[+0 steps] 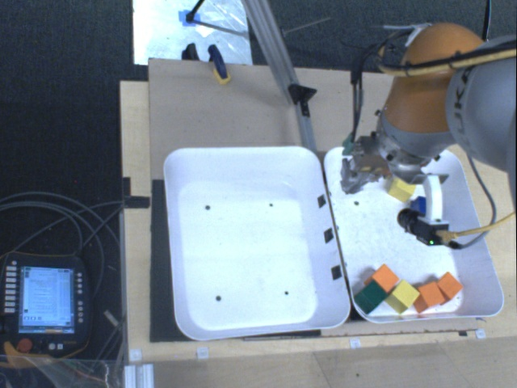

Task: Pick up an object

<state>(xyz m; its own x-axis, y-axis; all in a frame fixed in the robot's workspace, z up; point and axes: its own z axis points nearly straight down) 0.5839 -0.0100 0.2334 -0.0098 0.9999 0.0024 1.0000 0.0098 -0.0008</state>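
Nothing here is showing writing I can read. The handheld screen (47,300) lying at the lower left is glowing with lines of text, but they are coming through far too small and blurred to make out.

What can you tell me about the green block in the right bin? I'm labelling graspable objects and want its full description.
The green block is a small, dark green cube with a matte look, seemingly wood or foam. It lies in the right bin near that bin's front left corner, resting flat but turned at an angle to the bin's walls. It touches an orange block behind it and a yellow block on its right. The gripper is well away from it, near the bin's back.
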